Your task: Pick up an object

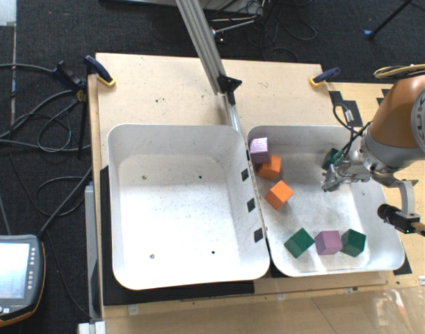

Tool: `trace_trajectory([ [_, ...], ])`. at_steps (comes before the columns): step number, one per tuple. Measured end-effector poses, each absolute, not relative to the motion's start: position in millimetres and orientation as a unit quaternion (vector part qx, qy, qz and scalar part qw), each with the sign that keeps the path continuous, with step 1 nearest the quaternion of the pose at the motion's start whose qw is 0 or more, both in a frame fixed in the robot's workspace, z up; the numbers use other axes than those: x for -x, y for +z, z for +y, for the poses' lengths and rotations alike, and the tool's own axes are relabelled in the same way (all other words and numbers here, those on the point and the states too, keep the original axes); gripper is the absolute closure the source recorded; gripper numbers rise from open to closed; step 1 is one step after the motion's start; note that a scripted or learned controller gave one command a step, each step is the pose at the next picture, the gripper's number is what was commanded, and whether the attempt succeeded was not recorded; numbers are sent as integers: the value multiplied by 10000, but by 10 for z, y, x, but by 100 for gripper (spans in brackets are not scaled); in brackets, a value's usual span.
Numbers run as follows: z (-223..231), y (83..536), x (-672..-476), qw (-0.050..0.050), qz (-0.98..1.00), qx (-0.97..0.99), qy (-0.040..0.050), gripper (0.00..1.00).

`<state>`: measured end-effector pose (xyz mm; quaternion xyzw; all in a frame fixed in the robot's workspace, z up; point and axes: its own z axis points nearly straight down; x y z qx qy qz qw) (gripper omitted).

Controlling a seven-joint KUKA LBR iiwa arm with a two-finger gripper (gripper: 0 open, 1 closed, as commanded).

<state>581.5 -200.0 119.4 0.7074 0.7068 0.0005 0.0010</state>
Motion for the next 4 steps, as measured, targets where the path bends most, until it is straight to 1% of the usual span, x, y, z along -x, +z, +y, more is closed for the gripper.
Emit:
trace_trajectory([
  [1, -2041, 1826, -5804, 38, 7072, -7070, 15, 100],
  [2, -2043, 2050, -5816, 23, 7078, -7064, 9, 100],
  [3, -1549, 1994, -5921, -1, 7098, -7044, 10, 100],
  [4, -1011, 1965, -6125, 3, 7102, -7040, 14, 100],
])
